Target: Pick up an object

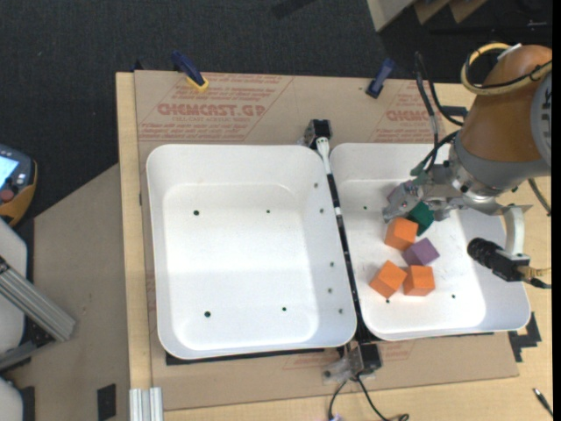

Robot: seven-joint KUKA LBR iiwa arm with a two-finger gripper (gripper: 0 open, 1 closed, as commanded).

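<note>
Camera view: the arm (pixel 508 103) is cut off at the right edge, its gripper (pixel 419 202) low in the right bin (pixel 491 310) of two; whether the jaws are open cannot be told. It partly hides a green block (pixel 423 217). Beside lie three orange cubes (pixel 402 233) and one purple cube (pixel 424 252). The cardboard (pixel 228 99) lettering is unreadable.

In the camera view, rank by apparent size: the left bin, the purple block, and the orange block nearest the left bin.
1. Left bin, by far the largest.
2. Orange block.
3. Purple block, only slightly smaller looking; these two are close enough to be unsure.
</note>
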